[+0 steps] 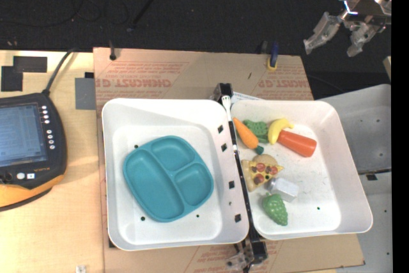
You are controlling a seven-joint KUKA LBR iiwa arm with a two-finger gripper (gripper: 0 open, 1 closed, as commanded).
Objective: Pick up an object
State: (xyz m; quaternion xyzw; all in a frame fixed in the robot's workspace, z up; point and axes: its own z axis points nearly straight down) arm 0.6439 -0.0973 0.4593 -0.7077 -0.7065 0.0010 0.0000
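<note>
My gripper (339, 38) hangs high at the upper right, well above and behind the right bin (345, 169), its two fingers spread open with nothing between them. In the right bin lie a carrot (245, 133), a green leafy vegetable (257, 128), a yellow banana (277, 129), a red-orange cylinder (298, 143), a pizza slice (261, 171), a small grey block (283, 188) and a green grape bunch (275, 209).
The left bin (128, 121) holds a teal divided plate (168, 178). A black divider (233, 169) runs between the bins. A teach pendant (29, 144) lies on the bench at far left. Cardboard (192, 73) lies under both bins.
</note>
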